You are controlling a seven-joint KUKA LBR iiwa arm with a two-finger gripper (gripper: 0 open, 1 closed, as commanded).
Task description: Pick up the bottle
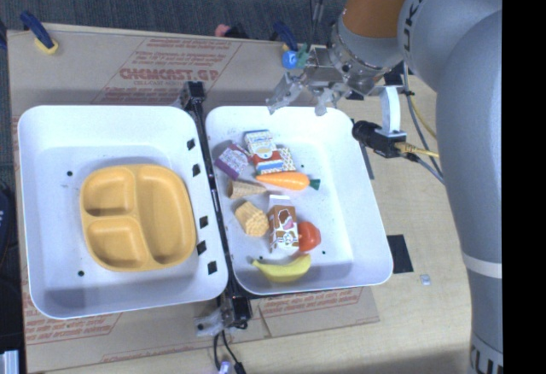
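- Bottle: no item in the right bin [363,219] can be told for certain to be a bottle; the closest candidate is the small brown-labelled container [282,227] lying among the toy food in the lower middle of that bin, touching the tomato [309,236].
- Gripper [299,99] hangs over the far rim of the right bin, above the pile and apart from every item; its two fingers are spread and nothing is between them.
- Arm [444,31], grey with an orange band, reaches in from the right.
- Right bin also holds a carrot [284,181] lying crosswise in the middle, a blue-and-white carton [258,142] and a red-and-white one [275,161] just above it, a purple packet [232,163] at the left, a waffle-like piece [251,218], and a banana [282,268] near the front wall.
- Left bin [43,150] holds a yellow divided tray [136,216], lying flat.
- Both bins sit side by side on brown cardboard [162,65].
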